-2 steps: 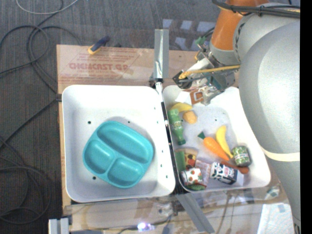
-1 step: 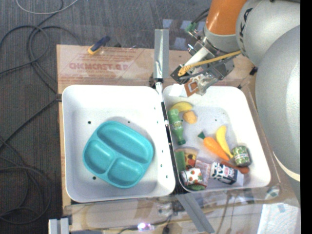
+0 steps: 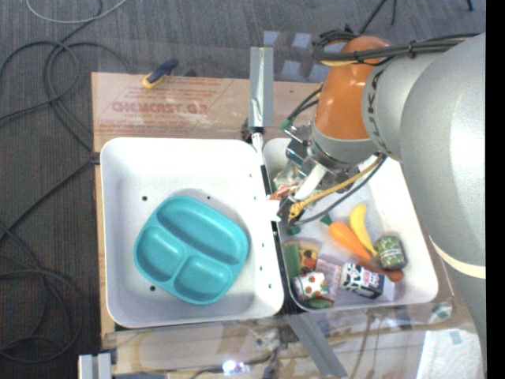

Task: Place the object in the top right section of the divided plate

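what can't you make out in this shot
- Claw: the arm's wrist covers most of it in the camera view, so whether it is open, or grips anything, is unclear.
- Right bin: its upper part is hidden under the arm.
- Small packets near the carrot and banana: labels too small to read.
- Teal divided plate in the left bin: fully visible.

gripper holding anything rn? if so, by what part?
Cannot tell. The gripper is down in the right bin by its left wall, amid clutter; no object is clearly between its fingers.
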Tool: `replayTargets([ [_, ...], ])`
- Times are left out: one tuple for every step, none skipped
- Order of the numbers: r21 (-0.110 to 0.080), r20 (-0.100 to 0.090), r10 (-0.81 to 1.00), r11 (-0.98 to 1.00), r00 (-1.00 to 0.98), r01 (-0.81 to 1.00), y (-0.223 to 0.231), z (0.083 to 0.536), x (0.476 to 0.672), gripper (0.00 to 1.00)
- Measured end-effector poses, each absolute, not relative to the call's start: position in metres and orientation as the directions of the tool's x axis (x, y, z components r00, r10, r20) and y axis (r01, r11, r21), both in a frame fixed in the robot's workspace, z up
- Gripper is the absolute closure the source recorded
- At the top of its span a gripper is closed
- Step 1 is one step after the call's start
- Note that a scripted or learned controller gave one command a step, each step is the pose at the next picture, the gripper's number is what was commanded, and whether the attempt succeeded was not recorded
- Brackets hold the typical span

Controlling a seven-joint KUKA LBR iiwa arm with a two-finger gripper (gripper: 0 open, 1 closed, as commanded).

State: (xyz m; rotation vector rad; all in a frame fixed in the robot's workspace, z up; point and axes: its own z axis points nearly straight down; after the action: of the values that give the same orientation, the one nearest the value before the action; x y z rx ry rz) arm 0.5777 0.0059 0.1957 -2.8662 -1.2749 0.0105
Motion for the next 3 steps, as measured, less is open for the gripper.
replayTargets([
  [-0.001,-0.004,0.822,-0.569,0.569,0.822,0.044,0.431,0.549,1.00],
  [-0.008,-0.005,0.851,-0.525,0.525,0.851,0.113,0.159,0.482,1.00],
  [-0.007,-0.004,0.871,-0.491,0.491,0.871,0.148,0.177,0.506,1.00],
])
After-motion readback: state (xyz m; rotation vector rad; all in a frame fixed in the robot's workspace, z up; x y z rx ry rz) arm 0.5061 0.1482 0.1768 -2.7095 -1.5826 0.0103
